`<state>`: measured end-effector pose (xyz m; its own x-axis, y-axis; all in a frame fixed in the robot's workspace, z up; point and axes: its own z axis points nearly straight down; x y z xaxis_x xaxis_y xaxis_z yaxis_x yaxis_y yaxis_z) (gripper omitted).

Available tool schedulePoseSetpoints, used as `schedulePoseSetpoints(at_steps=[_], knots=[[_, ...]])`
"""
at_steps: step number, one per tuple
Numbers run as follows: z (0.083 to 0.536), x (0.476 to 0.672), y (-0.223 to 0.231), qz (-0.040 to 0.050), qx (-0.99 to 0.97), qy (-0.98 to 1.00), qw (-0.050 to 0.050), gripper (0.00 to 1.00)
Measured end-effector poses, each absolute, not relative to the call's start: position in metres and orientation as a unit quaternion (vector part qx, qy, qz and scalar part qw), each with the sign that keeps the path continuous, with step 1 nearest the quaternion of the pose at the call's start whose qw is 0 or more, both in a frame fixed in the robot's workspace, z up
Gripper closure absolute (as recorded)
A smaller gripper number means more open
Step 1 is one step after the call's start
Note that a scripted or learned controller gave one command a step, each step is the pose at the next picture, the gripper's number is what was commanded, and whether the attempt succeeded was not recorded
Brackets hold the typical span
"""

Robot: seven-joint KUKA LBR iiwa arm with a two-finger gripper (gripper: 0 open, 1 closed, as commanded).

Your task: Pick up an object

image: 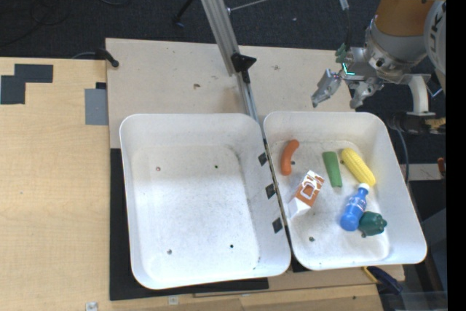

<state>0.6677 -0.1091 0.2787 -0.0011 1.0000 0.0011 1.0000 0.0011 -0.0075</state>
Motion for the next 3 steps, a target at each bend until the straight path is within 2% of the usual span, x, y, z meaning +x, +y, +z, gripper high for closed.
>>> schedulePoseSetpoints(at_steps=[1,2,3], knots=[[0.282,0.668,-0.109,0.0011,-0.706,-0.708,0.001,0.0],[0.23,0.659,-0.104,0.0025,-0.708,-0.707,0.003,0.0],[0.165,0.658,-0.101,0.0029,-0.707,-0.707,0.004,0.0]])
